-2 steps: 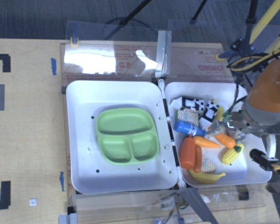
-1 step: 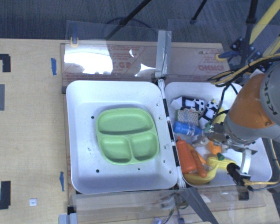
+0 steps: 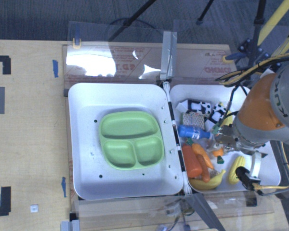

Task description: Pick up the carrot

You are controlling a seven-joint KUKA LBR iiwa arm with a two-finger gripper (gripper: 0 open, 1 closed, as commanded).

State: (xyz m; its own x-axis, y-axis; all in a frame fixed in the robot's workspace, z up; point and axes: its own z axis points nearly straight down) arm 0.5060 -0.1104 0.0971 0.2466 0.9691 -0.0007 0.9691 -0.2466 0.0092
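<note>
Presently, the state of the fingers cannot be told: the gripper [image 3: 220, 148] is largely hidden under the wrist. It is positioned low in the right bin [image 3: 274, 174], just beside the carrot [image 3: 203, 156], which lies slanted next to a red block [image 3: 192, 163]. A banana [image 3: 207, 182] is curved below both. A blue bottle [image 3: 192, 132] is seen just above the carrot. A green divided plate [image 3: 131, 139] is placed in the left bin [image 3: 82, 153].
</note>
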